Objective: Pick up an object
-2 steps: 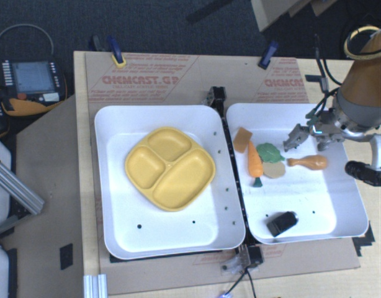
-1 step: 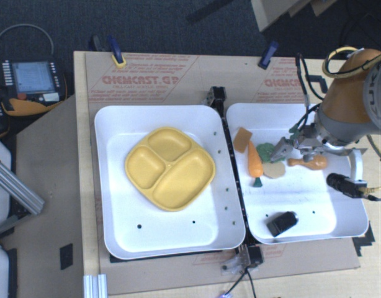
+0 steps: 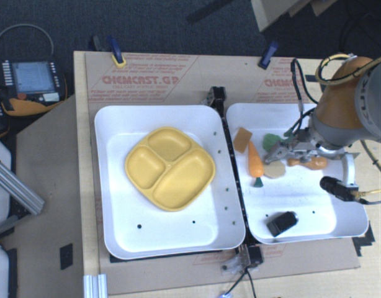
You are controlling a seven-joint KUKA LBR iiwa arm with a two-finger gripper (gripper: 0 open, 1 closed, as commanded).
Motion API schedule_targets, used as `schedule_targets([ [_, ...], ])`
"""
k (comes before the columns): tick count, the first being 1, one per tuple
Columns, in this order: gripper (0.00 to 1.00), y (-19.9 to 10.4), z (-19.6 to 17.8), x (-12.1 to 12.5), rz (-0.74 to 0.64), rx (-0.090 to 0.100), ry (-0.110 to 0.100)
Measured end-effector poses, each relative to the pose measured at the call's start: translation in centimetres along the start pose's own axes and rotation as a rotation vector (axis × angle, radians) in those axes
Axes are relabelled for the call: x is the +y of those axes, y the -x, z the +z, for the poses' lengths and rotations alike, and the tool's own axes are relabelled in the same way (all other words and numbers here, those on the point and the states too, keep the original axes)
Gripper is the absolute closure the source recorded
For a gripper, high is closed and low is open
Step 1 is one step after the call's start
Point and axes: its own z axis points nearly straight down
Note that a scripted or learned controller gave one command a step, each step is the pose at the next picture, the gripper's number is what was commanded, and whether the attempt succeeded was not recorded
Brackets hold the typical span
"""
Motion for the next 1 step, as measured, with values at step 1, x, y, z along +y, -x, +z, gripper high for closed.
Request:
schedule_targets([
  [1,1.00,-0.01,-1.36,0.31,-0.001,-0.003,0.012],
])
